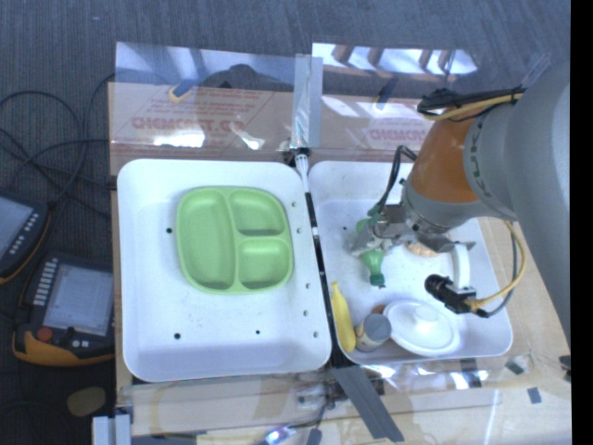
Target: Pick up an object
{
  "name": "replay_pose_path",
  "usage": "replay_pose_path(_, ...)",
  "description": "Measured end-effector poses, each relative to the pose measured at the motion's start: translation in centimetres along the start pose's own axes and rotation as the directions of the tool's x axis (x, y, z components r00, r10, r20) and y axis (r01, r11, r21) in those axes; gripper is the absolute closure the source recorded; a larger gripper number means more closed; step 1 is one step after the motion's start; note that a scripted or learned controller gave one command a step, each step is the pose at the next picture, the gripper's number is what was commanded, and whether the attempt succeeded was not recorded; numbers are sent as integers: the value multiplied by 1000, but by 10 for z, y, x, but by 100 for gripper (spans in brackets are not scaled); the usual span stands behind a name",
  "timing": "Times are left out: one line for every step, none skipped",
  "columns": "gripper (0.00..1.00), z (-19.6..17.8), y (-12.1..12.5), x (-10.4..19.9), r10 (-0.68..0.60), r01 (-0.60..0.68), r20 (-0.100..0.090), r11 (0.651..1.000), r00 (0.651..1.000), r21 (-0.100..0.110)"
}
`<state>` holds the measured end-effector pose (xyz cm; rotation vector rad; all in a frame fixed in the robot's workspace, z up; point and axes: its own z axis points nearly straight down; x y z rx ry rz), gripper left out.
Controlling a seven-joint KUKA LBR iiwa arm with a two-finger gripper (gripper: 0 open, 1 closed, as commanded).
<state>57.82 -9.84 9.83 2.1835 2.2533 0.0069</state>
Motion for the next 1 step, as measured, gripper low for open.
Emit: replay_pose_path(100,-122,19,40,-30,30,2,1000,1000,9)
